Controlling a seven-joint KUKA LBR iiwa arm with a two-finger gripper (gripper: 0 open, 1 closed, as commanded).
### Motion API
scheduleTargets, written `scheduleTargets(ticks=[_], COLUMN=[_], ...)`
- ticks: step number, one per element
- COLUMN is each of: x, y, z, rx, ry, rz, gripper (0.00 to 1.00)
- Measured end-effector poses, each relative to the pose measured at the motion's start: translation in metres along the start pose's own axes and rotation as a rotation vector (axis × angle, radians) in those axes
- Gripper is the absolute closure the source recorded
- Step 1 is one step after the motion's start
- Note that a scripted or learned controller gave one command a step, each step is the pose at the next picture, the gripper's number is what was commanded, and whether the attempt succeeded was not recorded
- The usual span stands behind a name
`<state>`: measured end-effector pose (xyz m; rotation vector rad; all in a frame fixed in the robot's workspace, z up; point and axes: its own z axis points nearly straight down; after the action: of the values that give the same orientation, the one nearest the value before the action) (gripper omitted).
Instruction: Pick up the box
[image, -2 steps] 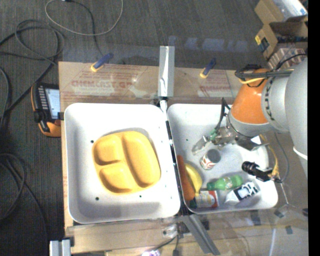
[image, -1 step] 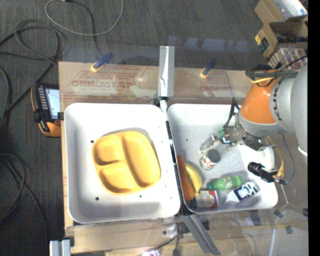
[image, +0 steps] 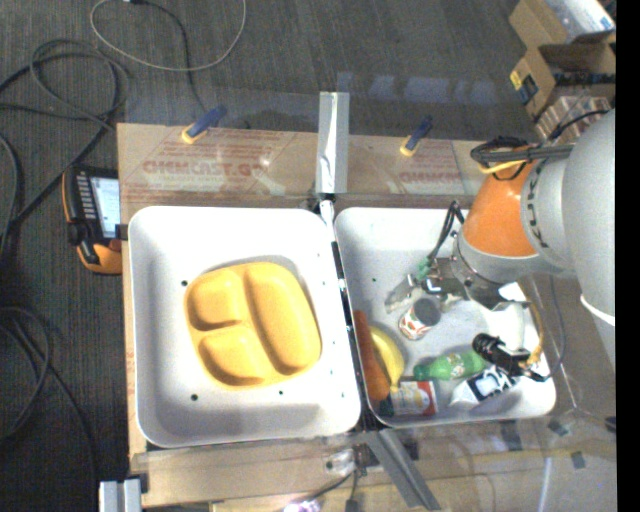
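The box (image: 411, 399) lies flat at the near edge of the right bin (image: 380, 240), a small carton with a red and white printed face, tucked against the bin's front wall. By its look it is probably light cardboard, stiff enough along its edges but liable to dent across its broad face, and its printed skin may be a little slick. The likeliest hold is across its two short sides, though the crowding leaves little room for fingers.

A green bottle (image: 450, 364) lies just above it, apparently touching or overlapping its upper edge. A yellow banana (image: 388, 355) and an orange-red carrot-like piece (image: 371, 361) press in on its left. A dark, blue-and-white item (image: 493, 383) sits to its right. Further back stands a small cup (image: 418, 318).

The gripper (image: 432, 281) hangs over the cup, apart from the box; whether its fingers are spread or closed cannot be told, and nothing is visibly held. The left bin (image: 150, 240) holds a yellow divided tray (image: 255, 322).
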<state>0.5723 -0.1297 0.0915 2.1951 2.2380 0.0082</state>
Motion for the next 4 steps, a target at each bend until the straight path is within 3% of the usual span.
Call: scheduleTargets(ticks=[1,2,3,4], x=[-0.006,-0.088,-0.081,-0.081], y=[0.060,0.059,0.038,0.039], z=[0.002,-0.018,0.001,-0.010], rx=[-0.004,0.007,-0.004,-0.008], ry=[-0.003,-0.002,-0.002,-0.004], rz=[-0.122,-0.180,-0.212,-0.213], gripper=[0.00,0.00,0.00,1.00])
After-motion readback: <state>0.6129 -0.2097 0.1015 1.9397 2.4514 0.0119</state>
